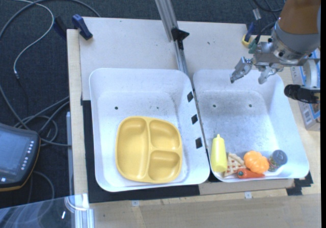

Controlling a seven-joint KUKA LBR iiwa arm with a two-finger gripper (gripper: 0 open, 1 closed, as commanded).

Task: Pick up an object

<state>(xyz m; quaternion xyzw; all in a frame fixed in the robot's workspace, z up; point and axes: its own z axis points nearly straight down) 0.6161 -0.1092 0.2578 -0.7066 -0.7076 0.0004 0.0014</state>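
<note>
Camera view, from my seat at the console, reading left to right: a dark tablet (15, 158) sits off the bench at the far left, with cables (30, 43) looping over the dark floor above it; a blue clamp (81, 26) grips the bench's top left corner; the left bin (137, 89) holds a yellow tray (149, 149) with three compartments, lying flat in its near half; a metal rail (164, 2) slants down from the top and ends between the two bins.

In the right bin (239, 115) everything is crowded along the near wall; the yellow bottle (219, 153) comes first, its long axis running from near wall to far, cap pointing away from the near wall, and its base at the bin's near left corner; just beside it lies a waffle (234, 163), touching an orange carrot (245, 173) that lies crosswise along the wall; an orange pumpkin (255, 161) sits against the carrot; a small grey can (277, 159) is just right of that.

The gripper (252, 73) hangs over the far edge of the right bin, well apart from the cluster; I see its two fingers spread with nothing between them.
</note>
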